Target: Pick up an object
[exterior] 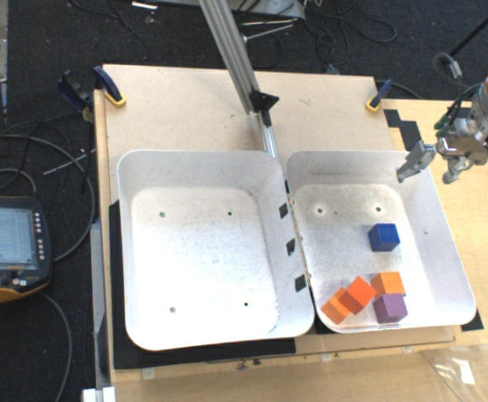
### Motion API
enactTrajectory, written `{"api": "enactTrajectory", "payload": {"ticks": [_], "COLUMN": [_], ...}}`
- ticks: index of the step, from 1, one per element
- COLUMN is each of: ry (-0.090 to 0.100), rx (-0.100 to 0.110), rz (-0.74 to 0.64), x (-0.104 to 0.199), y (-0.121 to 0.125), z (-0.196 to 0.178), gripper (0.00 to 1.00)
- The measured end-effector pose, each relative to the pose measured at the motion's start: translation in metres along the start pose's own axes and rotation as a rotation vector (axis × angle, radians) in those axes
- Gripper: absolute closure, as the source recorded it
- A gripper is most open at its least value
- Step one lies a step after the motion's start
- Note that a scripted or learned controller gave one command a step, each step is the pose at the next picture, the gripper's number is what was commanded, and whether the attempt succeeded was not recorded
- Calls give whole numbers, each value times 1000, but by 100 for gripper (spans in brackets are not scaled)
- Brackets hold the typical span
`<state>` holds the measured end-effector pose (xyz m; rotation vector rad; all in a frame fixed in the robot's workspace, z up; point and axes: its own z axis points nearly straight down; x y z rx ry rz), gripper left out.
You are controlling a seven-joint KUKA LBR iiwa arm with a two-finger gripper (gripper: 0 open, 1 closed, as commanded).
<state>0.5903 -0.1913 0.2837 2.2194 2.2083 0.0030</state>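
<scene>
Gripper (434,164), fingers spread and empty above the right bin's (444,224) far edge; risk: orange blocks (348,300) and purple block (390,308) sit touching, blocking finger entry

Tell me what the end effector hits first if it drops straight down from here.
Probably the right bin's far right rim, not a block. The end effector, fingers spread, hangs above that edge; the blue block sits well inside. Depth is uncertain.

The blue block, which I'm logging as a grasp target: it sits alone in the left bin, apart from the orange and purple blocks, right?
Not quite. The blue block sits in the right bin, not the left one. The camera view shows it there alone, apart from the orange blocks and the purple block clustered at that bin's near edge.
</scene>
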Motion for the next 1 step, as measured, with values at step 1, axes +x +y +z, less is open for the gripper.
{"api": "enactTrajectory", "payload": {"ticks": [1], "ry": [7], "rx": [16], "rz": [-4], "x": [-8], "y": [7], "z": [108], "gripper": [0]}}
